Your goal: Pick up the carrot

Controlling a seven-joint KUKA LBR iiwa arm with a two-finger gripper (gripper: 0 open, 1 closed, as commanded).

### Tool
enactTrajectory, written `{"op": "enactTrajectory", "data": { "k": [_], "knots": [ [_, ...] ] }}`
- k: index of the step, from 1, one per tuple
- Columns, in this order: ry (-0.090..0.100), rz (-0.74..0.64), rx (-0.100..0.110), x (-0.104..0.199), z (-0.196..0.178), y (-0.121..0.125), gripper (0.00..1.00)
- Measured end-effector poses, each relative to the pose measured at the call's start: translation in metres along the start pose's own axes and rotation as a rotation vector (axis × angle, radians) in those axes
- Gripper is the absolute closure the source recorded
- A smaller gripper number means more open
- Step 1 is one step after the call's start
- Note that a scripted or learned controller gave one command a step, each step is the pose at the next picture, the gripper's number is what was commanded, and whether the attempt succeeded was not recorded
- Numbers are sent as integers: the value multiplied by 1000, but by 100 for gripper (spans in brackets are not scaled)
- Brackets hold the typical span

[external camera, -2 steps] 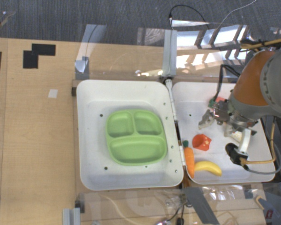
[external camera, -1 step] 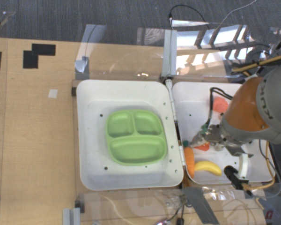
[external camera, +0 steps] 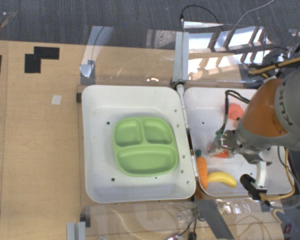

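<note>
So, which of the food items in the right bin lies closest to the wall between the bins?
The carrot: orange and upright in view, it lies along the dividing wall. The banana sits to its right, and the pink item lies farther back.

Carrot point(external camera: 202, 170) lies left of banana point(external camera: 222, 179).

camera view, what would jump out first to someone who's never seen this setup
The green tray stands out most, lying in the middle of the left bin. Next comes the arm with its orange band, reaching over the right bin from the right, its gripper low near that bin's middle. Close below the gripper, a carrot lies along the bin's left wall with a banana beside it.
</note>
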State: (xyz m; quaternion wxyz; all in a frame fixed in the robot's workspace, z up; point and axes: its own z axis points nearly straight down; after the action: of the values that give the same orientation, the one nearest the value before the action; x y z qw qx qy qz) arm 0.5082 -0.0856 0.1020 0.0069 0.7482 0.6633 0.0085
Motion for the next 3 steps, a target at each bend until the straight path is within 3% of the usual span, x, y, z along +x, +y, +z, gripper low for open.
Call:
{"op": "enactTrajectory", "data": {
  "k": [1, 2, 3],
  "knots": [
    [-4, -896, -5, -15, 9, -11, 100],
    [1, -362, 5, -54, 10, -9, 100],
    [-1, -362, 16, -66, -61, -2, 100]
  ]
}}
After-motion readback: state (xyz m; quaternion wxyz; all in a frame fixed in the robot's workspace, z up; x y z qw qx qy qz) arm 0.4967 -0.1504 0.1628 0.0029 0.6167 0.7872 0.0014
